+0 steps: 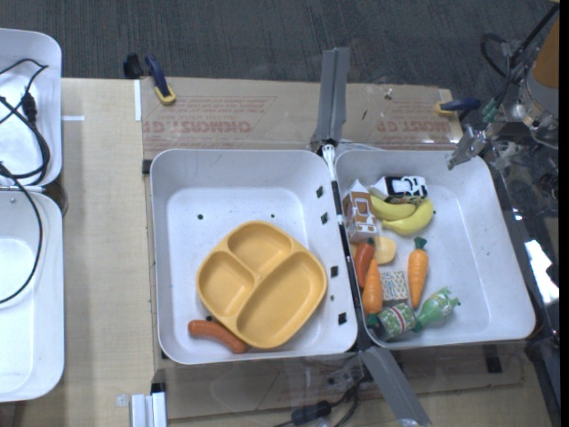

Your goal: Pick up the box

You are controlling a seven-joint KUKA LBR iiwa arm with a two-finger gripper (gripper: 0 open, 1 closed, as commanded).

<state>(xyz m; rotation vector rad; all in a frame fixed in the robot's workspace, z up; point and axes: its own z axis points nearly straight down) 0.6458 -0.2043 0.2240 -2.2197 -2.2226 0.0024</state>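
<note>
Over at the far right corner of the right bin (498,238), the gripper (464,152) hung just above the rim, and from where I stood I could not tell how it was set or whether it had hold of anything. That bin's right half lay open, bare white floor from the far wall down to the near one. Its left half was crowded. The box (359,213), small and orange-and-white, stood against the left wall, well apart from the gripper. A pair of bananas (404,213) lay just beside it, touching a black-and-white packet (404,186) at the far side. Near the box's front sat a pale round piece (385,250), then carrots: one (418,269) alone toward the middle, two more (368,278) along the left wall. A small tan block (394,285), a can (396,319) and a green bottle (436,308) filled the near corner.

The left bin (178,238) held a yellow divided plate (260,282) with a sausage (216,334) at its near edge. Both bins sat on a cardboard sheet (231,118) over a pale wooden bench (98,238). Beyond lay dark carpet (267,16).
</note>
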